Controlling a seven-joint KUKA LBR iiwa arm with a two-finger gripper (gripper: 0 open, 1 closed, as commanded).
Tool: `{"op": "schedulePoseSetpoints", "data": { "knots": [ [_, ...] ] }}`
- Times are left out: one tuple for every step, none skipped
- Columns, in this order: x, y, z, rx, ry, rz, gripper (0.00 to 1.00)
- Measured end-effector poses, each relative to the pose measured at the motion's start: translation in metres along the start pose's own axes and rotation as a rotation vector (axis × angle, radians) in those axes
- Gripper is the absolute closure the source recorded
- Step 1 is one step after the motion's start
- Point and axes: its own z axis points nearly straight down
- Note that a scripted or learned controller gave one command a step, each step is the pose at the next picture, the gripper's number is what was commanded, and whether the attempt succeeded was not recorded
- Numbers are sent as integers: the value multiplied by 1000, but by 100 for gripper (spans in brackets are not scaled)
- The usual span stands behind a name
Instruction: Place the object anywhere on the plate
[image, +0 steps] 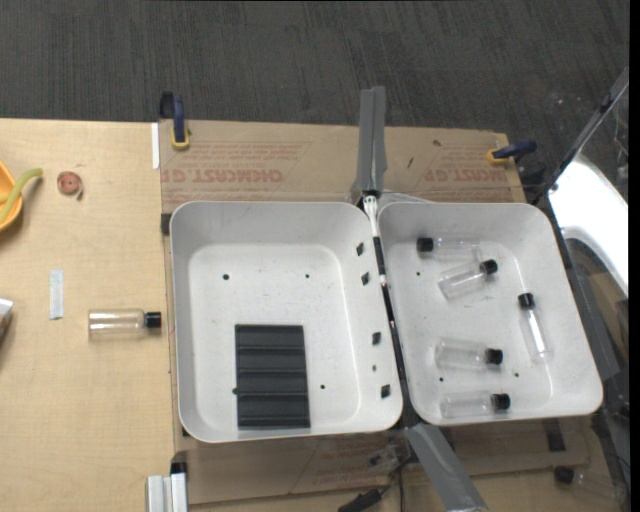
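Two shallow white bins sit side by side on the cardboard-covered bench. The left white bin (190, 300) holds a dark ribbed rectangular plate (270, 377) lying flat near its front edge. The right white bin (560, 300) holds five clear plastic vials with black caps, all on their sides and apart from one another: one at the back (445, 245), one tilted just in front of it (468, 277), one lying lengthwise by the right wall (532, 325), one near the middle front (467, 355) and one at the front rim (473, 404). A sixth clear vial (122, 321) lies out on the wooden bench, left of the bins.

As for the jaws, I cannot tell how they stand.

Judging from this layout, the risks lie in the pick: the vials are round, smooth and see-through, so fingers closing off-centre may squirt one aside or set it rolling. Those near the wall and rim leave little room for a finger. A released vial may also roll along the plate's ribs and off it
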Motion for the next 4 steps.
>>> {"op": "schedulePoseSetpoints", "data": {
  "knots": [
    [-55,30,0,1,0,86,0],
    [37,-12,1,0,0,48,0],
    [122,-88,-1,-1,3,77,0],
    [64,19,1,0,-1,80,0]
  ]
}}
